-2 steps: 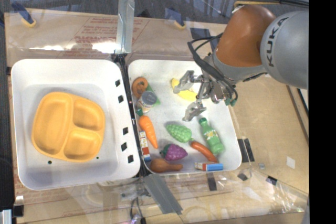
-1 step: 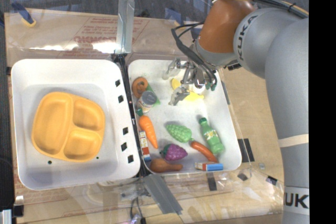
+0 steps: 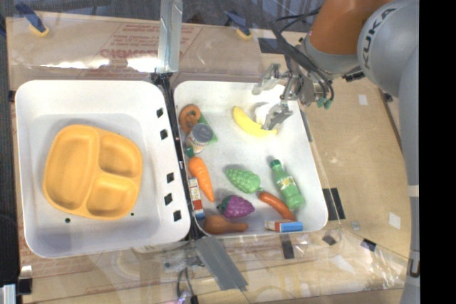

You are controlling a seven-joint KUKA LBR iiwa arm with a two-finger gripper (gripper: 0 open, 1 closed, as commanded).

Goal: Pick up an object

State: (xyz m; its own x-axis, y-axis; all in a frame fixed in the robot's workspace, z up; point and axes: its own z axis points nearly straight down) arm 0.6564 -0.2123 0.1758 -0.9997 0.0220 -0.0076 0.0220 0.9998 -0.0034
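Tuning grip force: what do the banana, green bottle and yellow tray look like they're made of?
Banana: looks like moulded plastic, smooth, uniform yellow with a slight sheen. Green bottle: likely plastic too, glossy, with a printed label. Yellow tray: probably rigid plastic, matte to satin, with soft moulded compartment edges. None can be confirmed by sight alone.

The right bin's (image 3: 313,153) middle lies open between the banana (image 3: 251,123) and green bottle (image 3: 286,184); toys crowd its left wall and front edge.
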